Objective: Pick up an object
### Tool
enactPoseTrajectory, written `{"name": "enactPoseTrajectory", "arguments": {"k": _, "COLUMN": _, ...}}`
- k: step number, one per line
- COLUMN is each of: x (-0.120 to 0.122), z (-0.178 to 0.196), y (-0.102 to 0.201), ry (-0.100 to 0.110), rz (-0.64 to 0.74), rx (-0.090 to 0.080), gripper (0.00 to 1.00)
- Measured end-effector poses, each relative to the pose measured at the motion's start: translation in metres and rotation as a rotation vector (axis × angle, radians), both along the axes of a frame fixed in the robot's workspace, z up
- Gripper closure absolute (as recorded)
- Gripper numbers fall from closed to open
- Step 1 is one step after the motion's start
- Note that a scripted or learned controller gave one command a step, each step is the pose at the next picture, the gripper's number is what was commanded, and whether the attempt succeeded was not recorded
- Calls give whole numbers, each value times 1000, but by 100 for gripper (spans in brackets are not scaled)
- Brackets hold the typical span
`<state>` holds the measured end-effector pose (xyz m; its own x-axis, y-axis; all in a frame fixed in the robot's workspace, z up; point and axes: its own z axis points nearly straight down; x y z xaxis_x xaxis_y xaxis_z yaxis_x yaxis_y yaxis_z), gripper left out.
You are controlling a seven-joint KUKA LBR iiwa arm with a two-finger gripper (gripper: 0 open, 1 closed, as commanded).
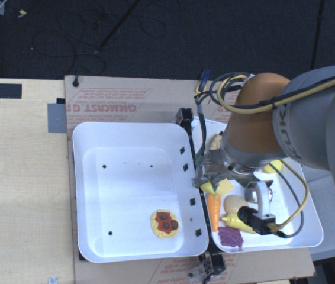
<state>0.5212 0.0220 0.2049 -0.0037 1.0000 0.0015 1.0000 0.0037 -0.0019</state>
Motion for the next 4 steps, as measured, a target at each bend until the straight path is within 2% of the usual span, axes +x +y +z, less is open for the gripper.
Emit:
{"name": "enactPoseTrajectory", "arguments": {"k": 1, "x": 17, "z": 30, "y": 65, "ry": -1, "rz": 3, "rx": 1, "gripper": 100}}
{"name": "enactPoseTrajectory", "arguments": {"k": 2, "x": 62, "z": 119, "y": 13, "ry": -11, "rz": -7, "rx": -4, "gripper": 100}}
{"name": "enactPoseTrajectory", "arguments": {"k": 3, "x": 17, "z": 92, "y": 4, "ry": 6, "rz": -5, "rx": -2, "gripper": 100}}
{"name": "enactPoseTrajectory", "arguments": {"k": 4, "x": -48, "z": 93, "y": 4, "ry": 6, "rz": -7, "rx": -1, "gripper": 100}}
